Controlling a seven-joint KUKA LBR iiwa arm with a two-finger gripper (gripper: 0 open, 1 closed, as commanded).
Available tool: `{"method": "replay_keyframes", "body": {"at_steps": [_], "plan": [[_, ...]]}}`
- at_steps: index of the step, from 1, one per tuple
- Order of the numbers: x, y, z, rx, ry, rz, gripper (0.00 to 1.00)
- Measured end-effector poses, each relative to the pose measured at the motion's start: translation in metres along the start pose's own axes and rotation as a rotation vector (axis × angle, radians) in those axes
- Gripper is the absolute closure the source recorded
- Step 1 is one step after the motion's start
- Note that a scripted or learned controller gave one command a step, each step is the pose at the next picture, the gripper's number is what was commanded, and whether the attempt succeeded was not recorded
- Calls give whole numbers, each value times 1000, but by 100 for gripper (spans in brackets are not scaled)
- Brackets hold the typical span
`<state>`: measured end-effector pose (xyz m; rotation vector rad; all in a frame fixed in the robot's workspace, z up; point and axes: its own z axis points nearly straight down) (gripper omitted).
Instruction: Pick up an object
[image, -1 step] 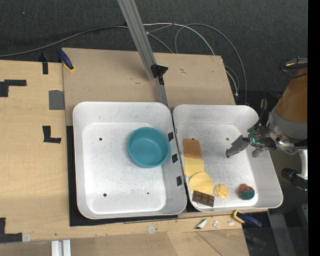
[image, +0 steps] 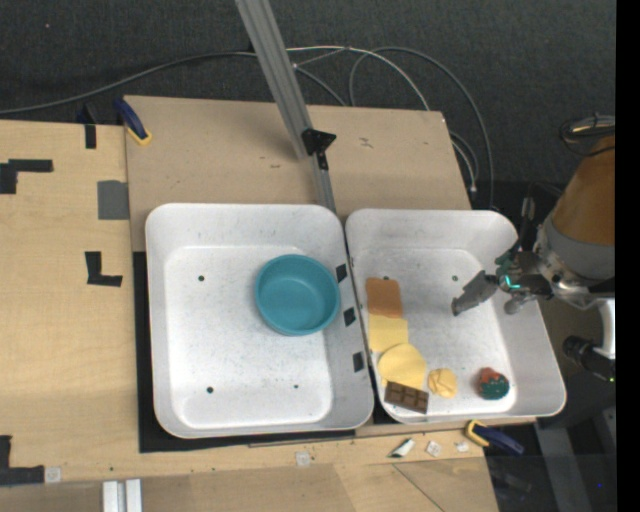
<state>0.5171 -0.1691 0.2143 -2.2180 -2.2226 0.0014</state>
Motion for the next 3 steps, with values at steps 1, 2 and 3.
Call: {"method": "replay_keyframes", "body": {"at_steps": [1, 2, 3], "plan": [[-2, -2, 44, 4, 0, 1, 0], [-11, -6, 101, 6, 1, 2, 0], [-10, -6, 126, -1, -2, 1, 0]]}}
